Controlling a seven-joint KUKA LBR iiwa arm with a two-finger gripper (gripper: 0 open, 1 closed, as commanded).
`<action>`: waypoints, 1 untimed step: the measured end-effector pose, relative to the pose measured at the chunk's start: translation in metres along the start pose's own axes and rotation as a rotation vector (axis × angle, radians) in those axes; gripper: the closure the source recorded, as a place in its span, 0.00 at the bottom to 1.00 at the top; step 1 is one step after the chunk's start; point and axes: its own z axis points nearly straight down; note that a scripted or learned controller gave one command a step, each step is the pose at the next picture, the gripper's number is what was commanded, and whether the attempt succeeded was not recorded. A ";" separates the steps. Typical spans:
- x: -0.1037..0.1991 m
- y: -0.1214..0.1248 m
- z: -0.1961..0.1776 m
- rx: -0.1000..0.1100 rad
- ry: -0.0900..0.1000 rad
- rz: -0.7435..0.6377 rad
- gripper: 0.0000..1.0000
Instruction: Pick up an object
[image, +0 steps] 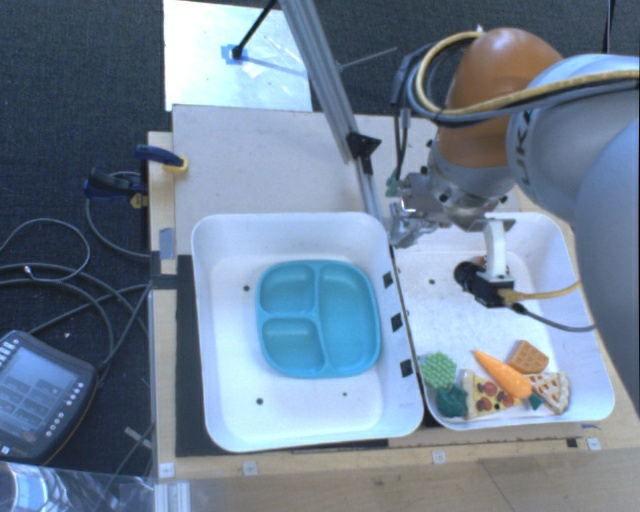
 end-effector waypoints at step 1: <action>0.054 0.033 0.008 0.000 0.000 0.000 1.00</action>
